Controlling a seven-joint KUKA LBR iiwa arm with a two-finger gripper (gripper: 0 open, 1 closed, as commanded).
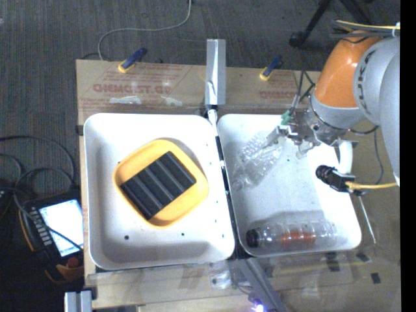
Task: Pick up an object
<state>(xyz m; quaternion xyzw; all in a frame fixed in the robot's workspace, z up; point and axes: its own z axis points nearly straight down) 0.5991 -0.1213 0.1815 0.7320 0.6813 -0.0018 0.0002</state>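
While grey arm (380,77) reaches over the far-right corner | left shallow white bin (97,194): yellow rounded plastic block with black ribbed top (162,181) at centre, open margin all round | right shallow white bin (305,197): clear plastic bottle with dark cap (292,234) along near wall, open floor mid-bin | crumpled clear plastic bottle (257,158) far-centre, near divider | gripper (296,134) just beside its far end, grip state cannot tell

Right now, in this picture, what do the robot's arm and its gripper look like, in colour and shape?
The arm is thick and rounded, with a smooth light grey shell. Above the wrist it has a glossy orange band. The gripper is small and looks like pale grey metal. Its finer details are too small to tell.
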